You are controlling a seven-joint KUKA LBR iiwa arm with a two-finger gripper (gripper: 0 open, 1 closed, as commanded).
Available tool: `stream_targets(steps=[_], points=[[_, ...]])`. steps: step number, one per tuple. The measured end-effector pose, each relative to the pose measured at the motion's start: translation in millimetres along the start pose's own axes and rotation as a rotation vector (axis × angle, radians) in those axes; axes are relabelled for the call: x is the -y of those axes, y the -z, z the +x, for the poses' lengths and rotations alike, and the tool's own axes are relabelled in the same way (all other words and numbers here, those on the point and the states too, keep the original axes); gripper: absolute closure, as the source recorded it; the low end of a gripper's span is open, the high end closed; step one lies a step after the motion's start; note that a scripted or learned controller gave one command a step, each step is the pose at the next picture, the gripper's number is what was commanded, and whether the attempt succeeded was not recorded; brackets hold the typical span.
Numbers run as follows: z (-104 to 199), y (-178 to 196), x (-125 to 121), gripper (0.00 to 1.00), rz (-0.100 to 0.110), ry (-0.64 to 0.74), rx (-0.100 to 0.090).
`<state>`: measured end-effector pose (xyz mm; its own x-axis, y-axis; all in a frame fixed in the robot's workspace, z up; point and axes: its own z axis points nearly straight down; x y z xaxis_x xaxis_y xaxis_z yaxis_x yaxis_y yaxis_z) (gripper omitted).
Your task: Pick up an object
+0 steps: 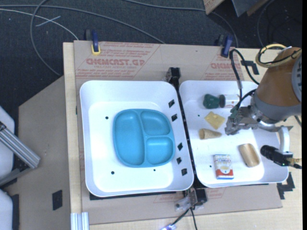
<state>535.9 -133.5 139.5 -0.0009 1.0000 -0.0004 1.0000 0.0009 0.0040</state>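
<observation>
**Gripper low in right bin, nothing visibly held**

Over the right bin (273,176), the arm (278,87) comes in from the right edge, orange band on top, grey wrist below it. The gripper (233,126) sits low in the middle of the bin, fingers dark and bunched together. Can't tell from this angle if they are spread or closed. No object visible between them.

Objects in the right bin:
- green object (213,100) near the top, up and left of the gripper, apart from it
- yellow block (215,119) just left of the gripper, close but I can't confirm contact
- tan cone-shaped piece (209,133) lying on its side, down and left of the gripper, just below the yellow block
- tan cylinder (249,154) lying flat, below and right of the gripper, apart from it
- small red-and-white box (223,166) near the bottom edge of the bin, left of the cylinder

Left bin (91,128) holds a blue divided plate (143,137), three compartments, lying flat around the centre.

Both bins sit side by side on the cardboard-covered bench (124,56). Blue clamps (95,41) grip the board's far edge. Black cables run down along the arm to the wrist.
</observation>
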Motion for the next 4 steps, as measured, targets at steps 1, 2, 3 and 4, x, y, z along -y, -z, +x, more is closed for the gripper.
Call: stream_targets(steps=[1, 2, 3, 4], points=[[9.0, 51.1, 4.4, 1.0, 0.002, 0.001, -0.001], [8.6, 115.1, -0.3, 1.0, -0.003, 0.001, 0.001], [58.1, 113.2, 11.8, 1.0, 0.006, 0.002, -0.002], [111.2, 117.9, 13.8, 1.0, 0.005, 0.005, -0.003]])
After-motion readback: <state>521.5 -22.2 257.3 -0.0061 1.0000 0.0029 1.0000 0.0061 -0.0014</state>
